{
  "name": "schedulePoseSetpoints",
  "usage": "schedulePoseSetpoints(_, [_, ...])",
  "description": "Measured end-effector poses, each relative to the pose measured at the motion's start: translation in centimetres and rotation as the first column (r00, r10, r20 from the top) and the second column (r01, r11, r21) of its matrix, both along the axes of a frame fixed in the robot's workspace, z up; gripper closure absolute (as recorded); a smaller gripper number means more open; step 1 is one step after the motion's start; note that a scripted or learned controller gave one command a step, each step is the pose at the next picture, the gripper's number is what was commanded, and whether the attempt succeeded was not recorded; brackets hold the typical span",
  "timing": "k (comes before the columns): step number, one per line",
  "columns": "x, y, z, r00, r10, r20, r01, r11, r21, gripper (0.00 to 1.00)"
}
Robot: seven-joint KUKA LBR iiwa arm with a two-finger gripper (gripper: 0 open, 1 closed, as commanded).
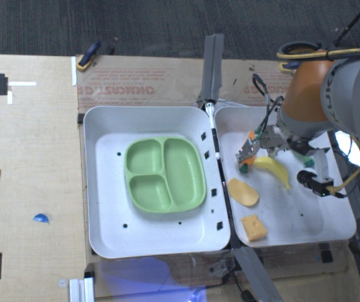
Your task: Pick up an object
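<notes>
My gripper (248, 153) hangs low over the left part of the right bin (331, 228), reaching in from the right. Just beneath its tip lies a small orange and green object (246, 164), touching or nearly touching it; whether it is held is unclear. A yellow banana (275, 169) lies right beside the tip, to its lower right. Nearer the front rests an orange-yellow oval piece (243, 192), and a tan cheese-like block (253, 227) sits close to the bin's front edge.
The left bin (104, 225) holds a green divided plate (165, 173). A grey divider (213, 74) rises between the bins at the back. The arm's cables and a black connector (312, 181) hang over the right bin's right half.
</notes>
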State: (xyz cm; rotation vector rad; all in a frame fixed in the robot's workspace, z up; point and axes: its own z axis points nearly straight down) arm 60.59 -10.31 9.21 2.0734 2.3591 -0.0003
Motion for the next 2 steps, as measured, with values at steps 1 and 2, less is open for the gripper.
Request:
schedulePoseSetpoints(1, [0.0, -0.2, 0.9, 1.000, -0.005, 0.000, 0.005, 1.000, 0.000, 1.00])
schedulePoseSetpoints(2, [-1.5, 5.4, 14.3, 1.000, -0.015, -0.002, 0.015, 1.000, -0.001, 1.00])
